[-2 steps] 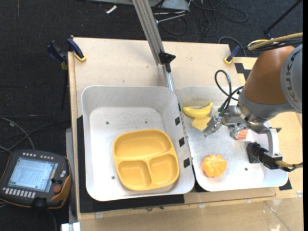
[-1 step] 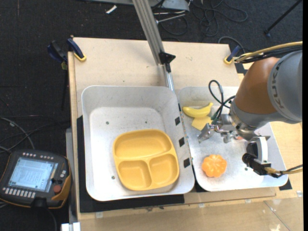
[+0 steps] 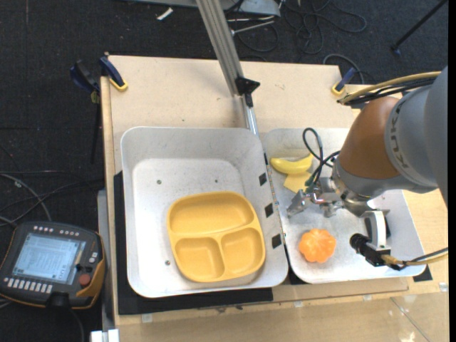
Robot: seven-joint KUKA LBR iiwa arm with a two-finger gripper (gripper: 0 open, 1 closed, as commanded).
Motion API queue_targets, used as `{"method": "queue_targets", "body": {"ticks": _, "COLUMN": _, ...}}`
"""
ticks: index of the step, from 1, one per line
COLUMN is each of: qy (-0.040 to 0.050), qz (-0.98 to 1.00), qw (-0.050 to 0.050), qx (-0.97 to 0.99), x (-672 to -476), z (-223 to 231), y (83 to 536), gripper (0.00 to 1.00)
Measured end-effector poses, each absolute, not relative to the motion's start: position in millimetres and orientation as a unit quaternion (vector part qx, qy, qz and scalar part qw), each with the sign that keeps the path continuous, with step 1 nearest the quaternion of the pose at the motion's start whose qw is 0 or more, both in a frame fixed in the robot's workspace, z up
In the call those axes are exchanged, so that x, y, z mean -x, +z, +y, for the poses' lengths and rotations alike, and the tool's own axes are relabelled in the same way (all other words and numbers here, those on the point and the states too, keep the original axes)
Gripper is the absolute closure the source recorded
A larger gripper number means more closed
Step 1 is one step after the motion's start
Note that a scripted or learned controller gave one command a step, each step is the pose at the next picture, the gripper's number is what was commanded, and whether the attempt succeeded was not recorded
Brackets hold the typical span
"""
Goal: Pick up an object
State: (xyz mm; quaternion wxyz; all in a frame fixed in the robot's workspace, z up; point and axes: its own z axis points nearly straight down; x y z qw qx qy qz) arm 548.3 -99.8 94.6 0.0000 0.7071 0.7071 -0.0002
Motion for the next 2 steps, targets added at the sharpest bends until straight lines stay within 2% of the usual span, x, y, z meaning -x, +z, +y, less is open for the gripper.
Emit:
{"method": "queue_targets", "body": {"ticks": 1, "qy": 0.0007, "qz": 0.707, "qw": 0.001, "qx": -0.707, "x": -549.1, "z": -100, "y": 106, "gripper": 1.00}}
{"method": "queue_targets", "body": {"ticks": 2, "qy": 0.0012, "qz": 0.708, "qw": 0.002, "qx": -0.706, "x": -557.3, "z": -100, "y": 151, "gripper": 1.00}}
